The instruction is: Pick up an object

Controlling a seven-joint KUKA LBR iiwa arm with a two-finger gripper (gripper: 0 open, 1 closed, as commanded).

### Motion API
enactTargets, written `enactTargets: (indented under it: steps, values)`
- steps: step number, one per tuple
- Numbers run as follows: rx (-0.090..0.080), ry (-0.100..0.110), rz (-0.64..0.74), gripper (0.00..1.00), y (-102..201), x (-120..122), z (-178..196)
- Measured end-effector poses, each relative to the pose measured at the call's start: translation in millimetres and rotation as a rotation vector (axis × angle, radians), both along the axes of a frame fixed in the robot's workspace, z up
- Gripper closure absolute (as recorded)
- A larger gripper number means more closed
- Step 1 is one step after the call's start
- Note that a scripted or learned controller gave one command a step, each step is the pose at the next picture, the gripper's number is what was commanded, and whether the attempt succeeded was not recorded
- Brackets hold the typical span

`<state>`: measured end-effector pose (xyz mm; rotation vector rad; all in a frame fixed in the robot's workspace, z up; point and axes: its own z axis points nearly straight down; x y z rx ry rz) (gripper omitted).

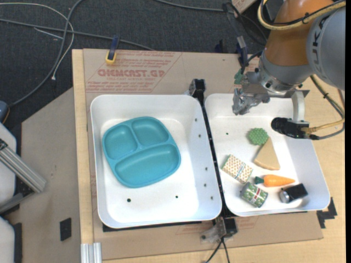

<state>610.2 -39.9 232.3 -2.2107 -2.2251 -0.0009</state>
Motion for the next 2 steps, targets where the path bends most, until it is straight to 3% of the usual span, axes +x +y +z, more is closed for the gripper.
enactTargets:
  steps: [2]
  values:
    - [-0.001,0.0,-0.001,1.0,98,-28,8]
